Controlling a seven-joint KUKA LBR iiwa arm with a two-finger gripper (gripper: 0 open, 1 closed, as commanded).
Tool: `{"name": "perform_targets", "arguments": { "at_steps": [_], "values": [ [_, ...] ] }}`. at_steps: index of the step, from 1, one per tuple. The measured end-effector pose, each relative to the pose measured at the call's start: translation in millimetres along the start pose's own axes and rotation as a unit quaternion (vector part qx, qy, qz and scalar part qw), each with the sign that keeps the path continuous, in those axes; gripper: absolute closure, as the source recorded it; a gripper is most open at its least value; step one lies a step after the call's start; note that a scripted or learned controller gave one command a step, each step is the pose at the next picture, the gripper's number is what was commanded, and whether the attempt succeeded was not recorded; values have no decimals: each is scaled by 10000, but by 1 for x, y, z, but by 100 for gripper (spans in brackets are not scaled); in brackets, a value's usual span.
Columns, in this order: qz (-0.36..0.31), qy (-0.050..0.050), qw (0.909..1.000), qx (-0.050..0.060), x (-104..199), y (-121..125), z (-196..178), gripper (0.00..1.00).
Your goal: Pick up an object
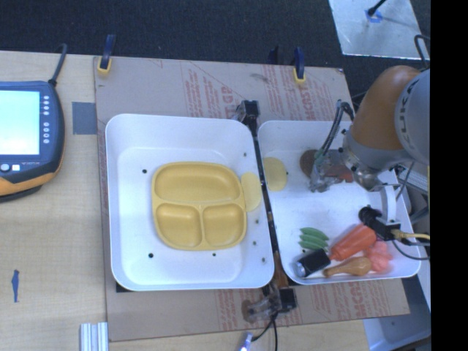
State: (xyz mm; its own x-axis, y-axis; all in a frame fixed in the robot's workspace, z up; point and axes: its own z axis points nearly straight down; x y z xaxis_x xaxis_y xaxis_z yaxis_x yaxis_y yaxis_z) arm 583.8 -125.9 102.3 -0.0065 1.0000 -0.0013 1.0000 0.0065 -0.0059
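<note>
My gripper (320, 180) hangs low over the upper middle of the right bin (292, 134), below the grey arm with its orange band (384, 104). A brown round object (308, 159) lies just to the gripper's upper left, partly hidden by it; whether they touch I cannot tell. A pale yellow disc (273, 172) rests by the bin's left wall. Toward the bin's front lie a green pea pod (314, 238), an orange carrot (355, 241), a pink piece (380, 258), a tan piece (349, 268) and a black block (313, 262).
The left bin (124, 196) holds a yellow divided tray (199, 203). A handheld control pad (25, 134) lies on the bench at far left. Cables and a black fitting (373, 216) sit by the right bin's right side.
</note>
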Motion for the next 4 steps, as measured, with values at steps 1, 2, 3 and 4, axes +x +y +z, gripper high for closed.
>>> {"name": "perform_targets", "arguments": {
  "at_steps": [1,2,3,4],
  "values": [
    [-3,-1,10000,1,0,0,0,0],
    [9,-3,10000,-46,28,56,7,0],
    [7,3,10000,-37,16,74,8,0],
    [19,0,10000,-32,-18,58,8,0]
  ]
}}
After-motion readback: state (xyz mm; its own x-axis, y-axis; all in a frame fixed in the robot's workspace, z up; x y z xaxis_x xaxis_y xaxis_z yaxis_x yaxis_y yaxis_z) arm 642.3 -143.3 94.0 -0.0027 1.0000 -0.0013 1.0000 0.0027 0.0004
